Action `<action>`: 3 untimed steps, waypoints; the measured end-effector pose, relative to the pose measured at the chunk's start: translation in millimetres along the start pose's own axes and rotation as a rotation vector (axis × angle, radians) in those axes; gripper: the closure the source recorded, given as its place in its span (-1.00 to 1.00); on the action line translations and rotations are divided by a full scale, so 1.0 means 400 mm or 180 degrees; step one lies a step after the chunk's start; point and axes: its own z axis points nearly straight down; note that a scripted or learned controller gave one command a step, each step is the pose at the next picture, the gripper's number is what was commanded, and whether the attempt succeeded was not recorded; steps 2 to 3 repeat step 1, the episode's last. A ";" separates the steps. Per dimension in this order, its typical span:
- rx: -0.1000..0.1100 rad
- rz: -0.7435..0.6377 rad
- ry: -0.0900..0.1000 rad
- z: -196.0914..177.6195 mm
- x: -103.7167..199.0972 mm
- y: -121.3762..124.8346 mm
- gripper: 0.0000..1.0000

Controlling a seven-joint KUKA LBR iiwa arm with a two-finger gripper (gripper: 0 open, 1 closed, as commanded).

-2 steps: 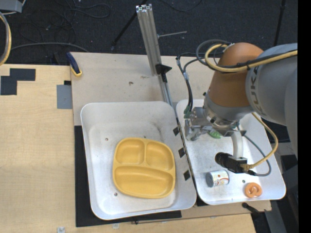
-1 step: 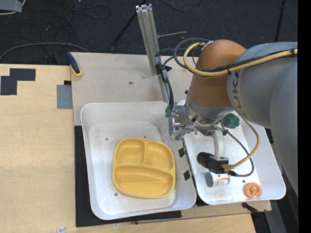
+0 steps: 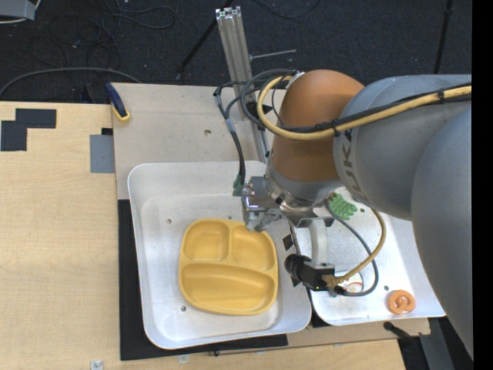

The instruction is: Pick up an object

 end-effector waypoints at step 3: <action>0.0003 0.0011 -0.0001 0.002 -0.005 0.001 -1.00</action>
